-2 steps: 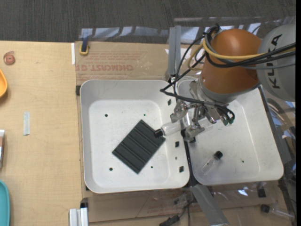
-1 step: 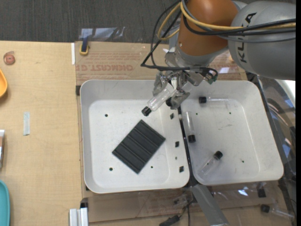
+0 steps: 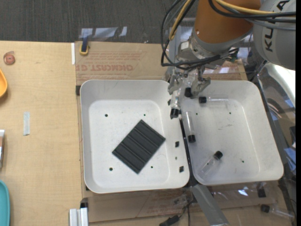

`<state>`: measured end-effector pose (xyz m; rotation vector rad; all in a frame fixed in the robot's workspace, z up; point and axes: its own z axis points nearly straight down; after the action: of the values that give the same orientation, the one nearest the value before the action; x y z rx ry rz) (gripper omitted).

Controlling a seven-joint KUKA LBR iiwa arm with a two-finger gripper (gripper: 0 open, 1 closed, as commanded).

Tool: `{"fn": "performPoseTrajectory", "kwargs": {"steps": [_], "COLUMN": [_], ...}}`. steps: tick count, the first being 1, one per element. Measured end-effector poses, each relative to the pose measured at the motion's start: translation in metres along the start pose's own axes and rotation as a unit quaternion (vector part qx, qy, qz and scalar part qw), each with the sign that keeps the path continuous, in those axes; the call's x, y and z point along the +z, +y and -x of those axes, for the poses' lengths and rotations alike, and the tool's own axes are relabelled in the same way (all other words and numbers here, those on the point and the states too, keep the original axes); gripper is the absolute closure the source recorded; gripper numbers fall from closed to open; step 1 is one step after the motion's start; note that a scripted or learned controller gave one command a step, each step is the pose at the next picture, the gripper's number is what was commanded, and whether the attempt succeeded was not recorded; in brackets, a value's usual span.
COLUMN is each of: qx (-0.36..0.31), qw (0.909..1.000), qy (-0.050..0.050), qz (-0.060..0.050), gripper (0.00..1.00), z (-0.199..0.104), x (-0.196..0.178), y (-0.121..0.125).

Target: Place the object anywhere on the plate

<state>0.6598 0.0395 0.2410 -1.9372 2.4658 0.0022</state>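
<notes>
Two shallow white bins sit side by side across the middle of the frame, the left bin [image 3: 89, 140] and the right bin [image 3: 263, 126], touching along a shared edge near the centre. A dark ribbed rectangular plate [image 3: 138, 146] lies flat in the left bin, turned at a diagonal, a little below and right of that bin's centre. Several clear vials with black caps lie in the right bin: one vial [image 3: 211, 160] rests tilted in the lower middle of the bin, well apart from the plate; a second vial [image 3: 188, 126] lies lengthwise along the bin's left wall, close to the dividing edge; a third vial [image 3: 212, 99] lies near the upper wall, just right of the gripper. The gripper [image 3: 187, 89] hangs at the upper left corner of the right bin, under the orange band [image 3: 221, 13] of the arm, which fills the upper right of the frame. Cables and fittings crowd the fingers, so I cannot tell how the jaws stand, nor whether anything is between them. Brown cardboard [image 3: 117, 60] lies behind the bins, and pale wooden bench [image 3: 37, 126] fills the left side.
</notes>
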Motion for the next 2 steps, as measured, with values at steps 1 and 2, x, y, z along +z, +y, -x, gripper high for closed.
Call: {"fn": "performPoseTrajectory", "kwargs": {"steps": [1,2], "qx": [-0.07,-0.219], "qw": [0.9975,0.9758], "qy": [0.001,0.0], "qz": [0.002,0.001], "gripper": [1.0,1.0], "z": [0.13,0.169], "x": [0.039,0.007], "y": [0.063,0.041]}}
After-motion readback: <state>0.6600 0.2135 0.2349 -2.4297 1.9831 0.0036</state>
